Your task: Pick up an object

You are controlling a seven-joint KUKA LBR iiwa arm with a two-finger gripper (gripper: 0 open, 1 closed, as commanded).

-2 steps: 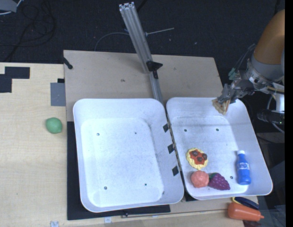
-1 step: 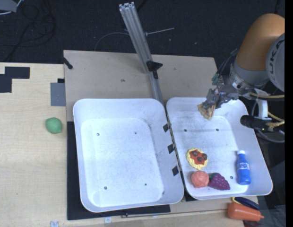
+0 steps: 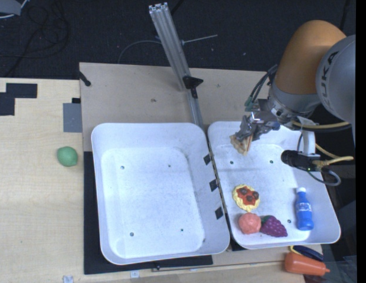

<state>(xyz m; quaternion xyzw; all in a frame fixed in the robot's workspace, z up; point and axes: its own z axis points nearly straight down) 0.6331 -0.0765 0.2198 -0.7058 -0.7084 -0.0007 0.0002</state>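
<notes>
A grey arm's gripper (image 3: 247,135), jaws clamped on a tan object (image 3: 240,142), hangs over the right bin (image 3: 324,229) at its 11 o'clock corner, with toy foods (image 3: 254,214) and a blue bottle (image 3: 303,209) toward 6 o'clock.

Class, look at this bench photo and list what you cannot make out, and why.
- Tan object at the pincer: too small and blurred to identify in the camera view.
- Orange item below the right bin: partly cut off by the dark edge.
- Blue bottle label: too small to read.
</notes>
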